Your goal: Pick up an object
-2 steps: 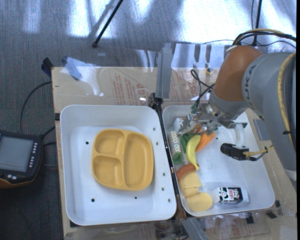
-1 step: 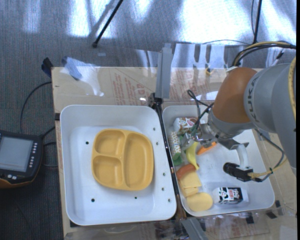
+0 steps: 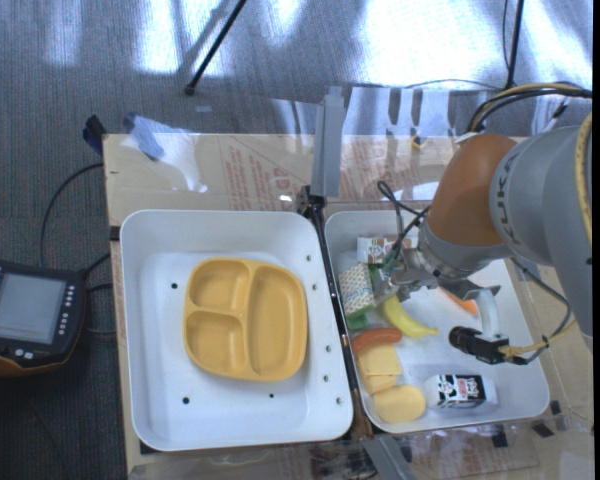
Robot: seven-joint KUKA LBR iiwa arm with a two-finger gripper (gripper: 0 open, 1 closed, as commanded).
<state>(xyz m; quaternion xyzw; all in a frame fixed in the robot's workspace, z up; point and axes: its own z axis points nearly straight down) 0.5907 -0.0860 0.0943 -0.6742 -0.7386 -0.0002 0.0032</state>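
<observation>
One grey arm (image 3: 520, 203) bends low over the right bin (image 3: 525, 393).

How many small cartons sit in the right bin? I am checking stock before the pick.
2. A black-and-white milk carton lies near the front edge of the right white bin; a white carton with red and green print lies at the back, beside the gripper. The arm may hide others.

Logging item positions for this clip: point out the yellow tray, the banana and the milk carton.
yellow tray (image 3: 246, 318), camera view, on its large right compartment.
banana (image 3: 404, 318), camera view, on the middle of its curve.
milk carton (image 3: 460, 389), camera view, on its printed side.
</observation>
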